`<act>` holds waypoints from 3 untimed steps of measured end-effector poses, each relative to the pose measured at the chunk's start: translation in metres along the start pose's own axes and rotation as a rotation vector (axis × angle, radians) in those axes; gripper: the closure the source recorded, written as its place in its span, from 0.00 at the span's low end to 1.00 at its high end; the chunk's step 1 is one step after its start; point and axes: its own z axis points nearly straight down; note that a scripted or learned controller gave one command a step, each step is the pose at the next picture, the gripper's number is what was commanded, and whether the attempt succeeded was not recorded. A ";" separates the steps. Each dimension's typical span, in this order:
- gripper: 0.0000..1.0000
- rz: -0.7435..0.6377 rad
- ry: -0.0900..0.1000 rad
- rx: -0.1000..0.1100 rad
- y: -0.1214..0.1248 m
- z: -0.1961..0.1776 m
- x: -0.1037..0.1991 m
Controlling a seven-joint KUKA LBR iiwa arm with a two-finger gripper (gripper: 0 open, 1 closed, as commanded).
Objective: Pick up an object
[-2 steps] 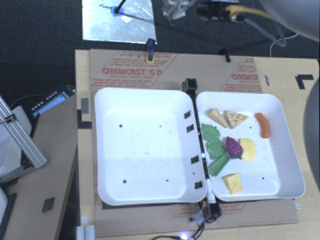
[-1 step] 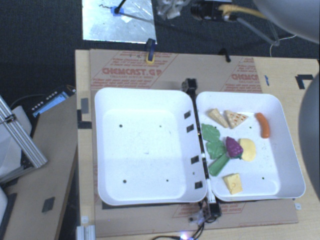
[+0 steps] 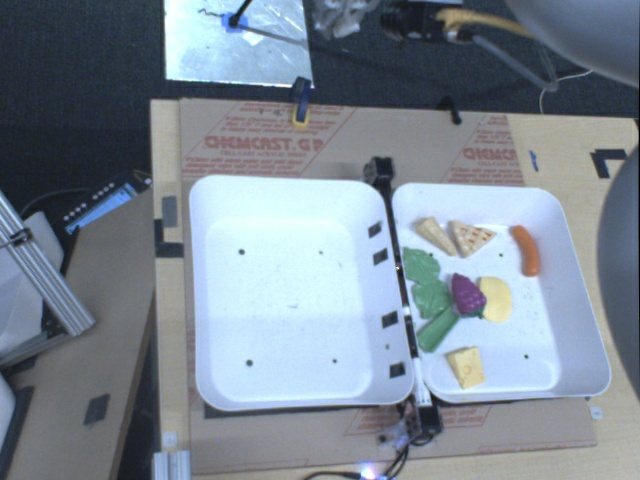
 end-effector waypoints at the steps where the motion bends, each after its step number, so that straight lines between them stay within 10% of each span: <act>1: 1.00 0.000 0.000 0.000 0.000 0.000 0.001; 3: 1.00 0.000 0.000 0.000 0.000 0.000 0.008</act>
